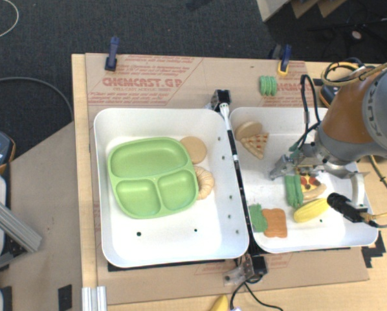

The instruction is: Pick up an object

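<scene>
In the right bin (pixel 336 241) lie a green pickle-like stick (pixel 292 191), a yellow corn cob (pixel 310 210), a small pizza slice with red topping (pixel 312 185), a tan pizza slice (pixel 254 140) at the back left, and a green-and-orange piece (pixel 270 221) at the front left. My gripper (pixel 296 166) hangs low over the middle of this bin, right at the far end of the green stick and beside the small pizza slice. Nothing is visibly held in it.
The left bin (pixel 116 238) holds a green divided plate (pixel 153 175), with a round tan cookie (pixel 194 148) and a pale pretzel-like ring (pixel 206 181) at its right side. A green ridged piece (pixel 268 85) lies on the cardboard behind the right bin. Clamps stand along the bench's back edge.
</scene>
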Controlling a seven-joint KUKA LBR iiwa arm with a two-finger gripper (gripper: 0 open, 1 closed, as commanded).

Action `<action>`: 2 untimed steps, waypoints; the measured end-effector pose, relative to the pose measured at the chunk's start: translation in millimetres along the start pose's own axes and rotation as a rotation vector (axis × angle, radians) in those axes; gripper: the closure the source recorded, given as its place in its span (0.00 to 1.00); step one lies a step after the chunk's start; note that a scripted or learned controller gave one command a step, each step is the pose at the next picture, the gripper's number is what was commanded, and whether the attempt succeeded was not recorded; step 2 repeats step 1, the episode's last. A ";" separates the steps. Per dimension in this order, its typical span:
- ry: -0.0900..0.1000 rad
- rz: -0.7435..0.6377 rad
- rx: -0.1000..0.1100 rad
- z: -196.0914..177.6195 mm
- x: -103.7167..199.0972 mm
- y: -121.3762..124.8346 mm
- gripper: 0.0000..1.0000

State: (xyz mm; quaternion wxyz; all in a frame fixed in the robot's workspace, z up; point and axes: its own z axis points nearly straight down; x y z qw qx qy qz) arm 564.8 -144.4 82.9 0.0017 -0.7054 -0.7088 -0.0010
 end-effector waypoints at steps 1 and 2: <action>-0.011 0.014 -0.008 -97.6 -79.2 -57.7 0.00; -0.011 0.014 -0.008 -97.6 -79.2 -57.7 0.00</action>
